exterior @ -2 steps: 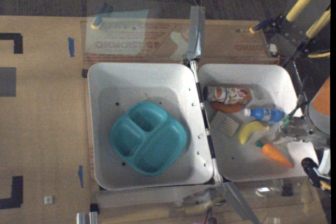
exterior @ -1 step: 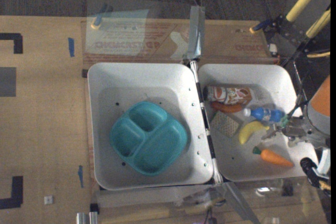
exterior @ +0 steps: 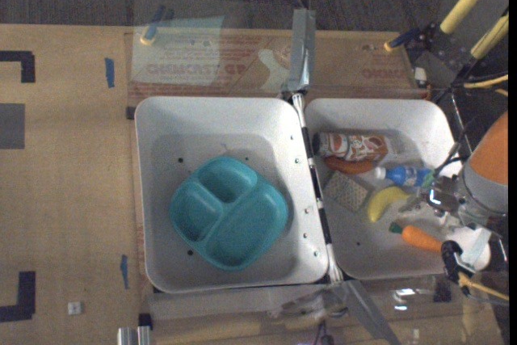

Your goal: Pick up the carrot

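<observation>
The carrot [exterior: 420, 237] lies in the right bin [exterior: 436, 115] toward its five o'clock corner, just below the banana [exterior: 385, 202]. The gripper [exterior: 434, 199] hangs at the bin's three o'clock edge, near the carrot; its fingers are too blurred to tell whether they are apart or together. A teal plate [exterior: 229, 212] sits in the left bin [exterior: 212, 112].
</observation>
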Action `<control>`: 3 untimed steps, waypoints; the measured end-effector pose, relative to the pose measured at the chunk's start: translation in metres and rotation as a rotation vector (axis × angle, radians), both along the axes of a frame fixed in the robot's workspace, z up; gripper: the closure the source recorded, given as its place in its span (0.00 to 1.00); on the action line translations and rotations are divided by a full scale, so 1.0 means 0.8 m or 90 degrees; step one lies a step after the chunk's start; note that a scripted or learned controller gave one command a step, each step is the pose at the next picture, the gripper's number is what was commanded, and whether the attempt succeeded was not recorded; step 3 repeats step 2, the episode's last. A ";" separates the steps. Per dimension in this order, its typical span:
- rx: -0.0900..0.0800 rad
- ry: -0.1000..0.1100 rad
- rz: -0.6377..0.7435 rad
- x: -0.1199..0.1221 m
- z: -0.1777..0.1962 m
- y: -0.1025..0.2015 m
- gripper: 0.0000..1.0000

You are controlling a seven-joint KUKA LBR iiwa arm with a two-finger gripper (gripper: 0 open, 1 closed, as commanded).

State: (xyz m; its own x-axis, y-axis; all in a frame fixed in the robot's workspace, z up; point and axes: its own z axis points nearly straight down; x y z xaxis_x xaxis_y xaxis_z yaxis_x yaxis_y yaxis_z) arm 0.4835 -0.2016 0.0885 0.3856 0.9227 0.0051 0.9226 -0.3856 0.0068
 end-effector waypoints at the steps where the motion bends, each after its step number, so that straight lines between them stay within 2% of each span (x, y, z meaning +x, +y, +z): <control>1: -0.002 -0.001 0.000 0.000 0.013 -0.001 1.00; 2: -0.002 -0.001 0.000 0.000 0.013 -0.001 0.00; 3: -0.002 -0.001 0.000 0.000 0.013 -0.001 0.00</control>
